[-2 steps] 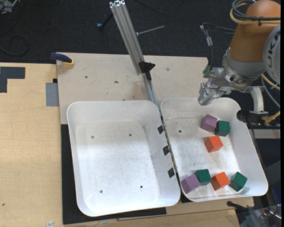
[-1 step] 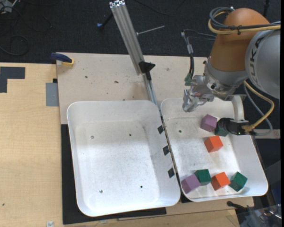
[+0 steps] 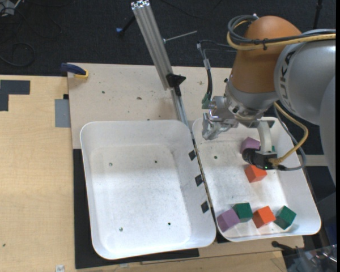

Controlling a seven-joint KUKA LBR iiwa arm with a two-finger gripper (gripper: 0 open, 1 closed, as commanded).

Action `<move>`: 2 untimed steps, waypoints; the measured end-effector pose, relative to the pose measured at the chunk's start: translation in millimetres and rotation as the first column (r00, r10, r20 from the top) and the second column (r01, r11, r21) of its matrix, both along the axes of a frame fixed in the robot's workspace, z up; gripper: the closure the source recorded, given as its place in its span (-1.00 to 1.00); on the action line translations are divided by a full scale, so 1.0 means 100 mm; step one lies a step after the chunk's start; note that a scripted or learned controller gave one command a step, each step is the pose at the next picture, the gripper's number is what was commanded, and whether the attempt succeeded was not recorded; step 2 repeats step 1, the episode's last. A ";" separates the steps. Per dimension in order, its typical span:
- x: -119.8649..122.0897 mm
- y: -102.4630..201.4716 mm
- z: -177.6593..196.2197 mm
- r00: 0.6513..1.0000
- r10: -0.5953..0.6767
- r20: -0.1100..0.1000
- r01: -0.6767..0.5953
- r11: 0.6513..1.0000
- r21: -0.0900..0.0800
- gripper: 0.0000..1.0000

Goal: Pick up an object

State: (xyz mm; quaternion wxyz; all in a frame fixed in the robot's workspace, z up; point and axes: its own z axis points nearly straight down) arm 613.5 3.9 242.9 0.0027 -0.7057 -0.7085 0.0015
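We see a thick grey arm (image 3: 309, 78) with a rounded orange band (image 3: 266, 50) above the wrist, yellow and black cables (image 3: 294, 146) looping around it, and a metallic gripper (image 3: 214, 126).

Pale wooden bench (image 3: 28, 169) (dark carpet (image 3: 73, 21) behind, cables strewn).

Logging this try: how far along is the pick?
Nothing looks picked yet. The gripper hangs over the right bin, near its back edge, with nothing visible between its fingers. The blocks all sit in that bin, so closing on one and lifting remain.
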 end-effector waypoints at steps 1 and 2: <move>0.03 0.51 0.04 1.000 0.000 0.004 0.000 1.000 0.000 1.00; 0.03 0.51 0.04 1.000 0.000 0.004 0.000 1.000 0.000 1.00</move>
